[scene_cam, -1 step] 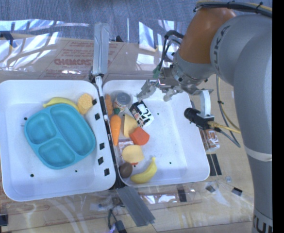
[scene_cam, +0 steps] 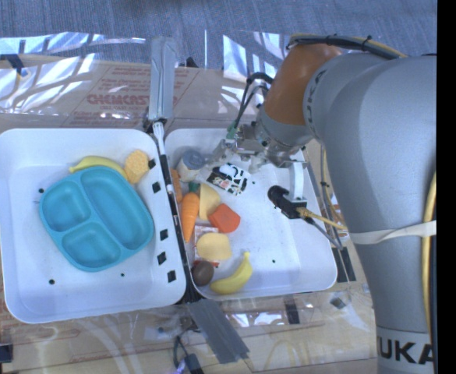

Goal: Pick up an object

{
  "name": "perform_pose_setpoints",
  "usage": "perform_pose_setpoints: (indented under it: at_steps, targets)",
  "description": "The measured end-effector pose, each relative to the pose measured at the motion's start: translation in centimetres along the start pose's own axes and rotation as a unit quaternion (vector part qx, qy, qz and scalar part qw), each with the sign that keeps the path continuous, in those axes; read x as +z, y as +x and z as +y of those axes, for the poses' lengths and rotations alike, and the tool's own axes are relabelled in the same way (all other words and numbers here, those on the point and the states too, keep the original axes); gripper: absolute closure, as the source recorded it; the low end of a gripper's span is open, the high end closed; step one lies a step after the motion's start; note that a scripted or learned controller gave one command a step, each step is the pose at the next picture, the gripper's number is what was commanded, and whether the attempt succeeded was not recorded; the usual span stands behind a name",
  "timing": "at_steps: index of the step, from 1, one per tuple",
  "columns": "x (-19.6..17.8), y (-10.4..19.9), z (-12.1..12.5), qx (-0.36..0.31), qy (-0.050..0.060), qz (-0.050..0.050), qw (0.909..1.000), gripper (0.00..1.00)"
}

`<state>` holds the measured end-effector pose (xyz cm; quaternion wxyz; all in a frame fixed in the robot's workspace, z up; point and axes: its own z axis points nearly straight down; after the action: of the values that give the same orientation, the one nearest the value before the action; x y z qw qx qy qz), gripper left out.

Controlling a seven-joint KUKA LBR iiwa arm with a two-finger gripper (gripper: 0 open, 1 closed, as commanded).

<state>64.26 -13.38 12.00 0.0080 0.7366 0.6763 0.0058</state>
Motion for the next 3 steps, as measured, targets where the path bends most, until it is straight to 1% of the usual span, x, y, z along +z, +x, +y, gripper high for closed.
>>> perform_pose_setpoints:
  at_steps: [1, 2, 3]
  targets:
    - [2.5, 0.0, -4.0, -0.019, 0.009, 0.001, 0.9998, 0.0]
    - [-7.6, 5.3, -4.4, -0.113, 0.007, 0.002, 0.9936, 0.0]
    - [0.4, 2.2, -1.9, -0.094, -0.002, 0.0, 0.9956, 0.0]
